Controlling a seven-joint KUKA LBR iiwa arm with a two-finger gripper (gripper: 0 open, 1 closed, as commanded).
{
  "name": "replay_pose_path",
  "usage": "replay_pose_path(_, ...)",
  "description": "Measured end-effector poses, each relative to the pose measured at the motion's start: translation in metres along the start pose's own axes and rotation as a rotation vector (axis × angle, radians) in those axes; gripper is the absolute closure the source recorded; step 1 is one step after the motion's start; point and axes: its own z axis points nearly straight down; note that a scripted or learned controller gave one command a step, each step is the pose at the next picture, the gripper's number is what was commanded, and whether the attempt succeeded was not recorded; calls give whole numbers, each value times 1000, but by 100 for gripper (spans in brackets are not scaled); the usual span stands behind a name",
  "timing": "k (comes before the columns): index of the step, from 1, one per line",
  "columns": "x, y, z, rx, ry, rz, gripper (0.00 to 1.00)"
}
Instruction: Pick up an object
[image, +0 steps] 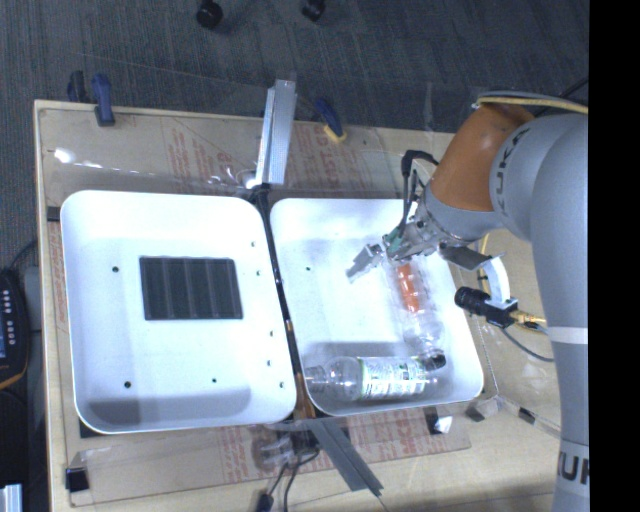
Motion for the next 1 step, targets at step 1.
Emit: replay_pose_path(1, 36, 7, -6, 4, 2, 92, 0)
